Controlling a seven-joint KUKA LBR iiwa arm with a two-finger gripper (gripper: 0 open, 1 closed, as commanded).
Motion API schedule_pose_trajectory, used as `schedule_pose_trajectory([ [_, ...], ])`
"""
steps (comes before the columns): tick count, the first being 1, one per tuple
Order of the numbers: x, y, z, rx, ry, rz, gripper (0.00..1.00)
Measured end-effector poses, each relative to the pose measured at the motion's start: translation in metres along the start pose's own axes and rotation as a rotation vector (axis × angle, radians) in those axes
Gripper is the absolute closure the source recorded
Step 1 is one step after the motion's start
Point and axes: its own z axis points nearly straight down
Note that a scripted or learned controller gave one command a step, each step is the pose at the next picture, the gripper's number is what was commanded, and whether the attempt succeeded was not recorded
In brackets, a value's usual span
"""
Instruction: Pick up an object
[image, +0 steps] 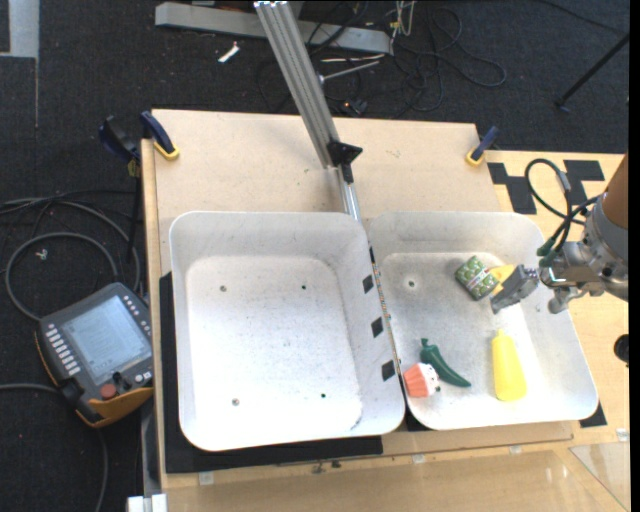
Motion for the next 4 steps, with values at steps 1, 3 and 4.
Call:
schedule_pose_trajectory([
  [1, 0.000, 0.000, -0.002, -0.003, -0.001, 0.001, 0.00],
  [3, 0.007, 0.003, 0.109, 0.002, 0.001, 0.003, 0.00],
  [4, 0.011, 0.007, 0.171, 0.003, 0.001, 0.003, 0.00],
])
